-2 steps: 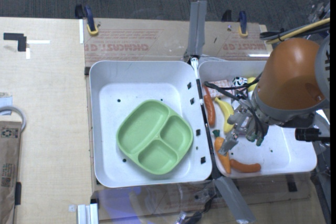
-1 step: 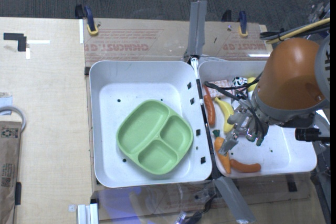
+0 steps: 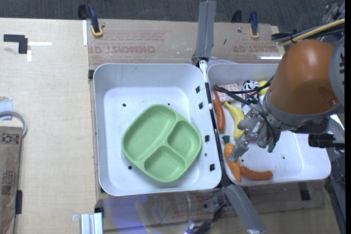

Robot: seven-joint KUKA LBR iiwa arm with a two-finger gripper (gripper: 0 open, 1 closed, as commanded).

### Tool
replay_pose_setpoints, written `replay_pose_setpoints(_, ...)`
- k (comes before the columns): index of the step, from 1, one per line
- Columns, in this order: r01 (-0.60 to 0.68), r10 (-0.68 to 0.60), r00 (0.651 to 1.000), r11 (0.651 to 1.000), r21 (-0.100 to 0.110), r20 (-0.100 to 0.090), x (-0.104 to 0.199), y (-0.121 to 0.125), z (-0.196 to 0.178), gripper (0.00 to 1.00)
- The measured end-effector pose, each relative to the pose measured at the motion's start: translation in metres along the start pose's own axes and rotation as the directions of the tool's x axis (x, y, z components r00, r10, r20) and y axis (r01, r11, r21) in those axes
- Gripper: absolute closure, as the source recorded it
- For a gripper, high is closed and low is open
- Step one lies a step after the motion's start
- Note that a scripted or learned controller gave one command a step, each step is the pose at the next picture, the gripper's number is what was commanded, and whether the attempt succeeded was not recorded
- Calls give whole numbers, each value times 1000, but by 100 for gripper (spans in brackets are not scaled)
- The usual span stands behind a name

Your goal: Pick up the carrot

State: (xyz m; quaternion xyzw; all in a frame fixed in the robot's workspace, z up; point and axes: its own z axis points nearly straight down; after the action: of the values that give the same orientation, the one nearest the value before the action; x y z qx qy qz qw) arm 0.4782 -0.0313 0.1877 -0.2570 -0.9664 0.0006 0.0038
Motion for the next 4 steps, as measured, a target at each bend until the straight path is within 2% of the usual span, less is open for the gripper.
replay_pose_setpoints(3, 0, 0, 1000, 1000, 0, 0, 0, 0, 0, 0)
replay_pose_setpoints(4, -215, 215, 977, 977, -1, 2, -9, -16, -1, 0)
